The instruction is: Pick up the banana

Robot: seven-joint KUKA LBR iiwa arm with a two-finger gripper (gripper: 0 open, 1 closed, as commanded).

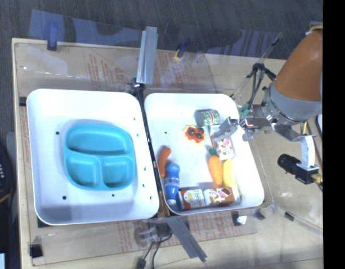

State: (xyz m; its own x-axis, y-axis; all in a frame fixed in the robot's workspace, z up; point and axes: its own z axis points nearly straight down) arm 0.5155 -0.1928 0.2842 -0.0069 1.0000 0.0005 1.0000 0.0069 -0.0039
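Banana [229,174] | right bin [161,108]; below gripper [224,130], apart

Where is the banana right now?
The banana lies in the right bin, near its right wall, directly beside the carrot and just above the juice carton.

Blue tray [99,156] alone in left bin [40,108].

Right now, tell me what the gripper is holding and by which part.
Nothing visibly. The gripper hangs over the right bin, above a small carton. The banana lies untouched beside a carrot.
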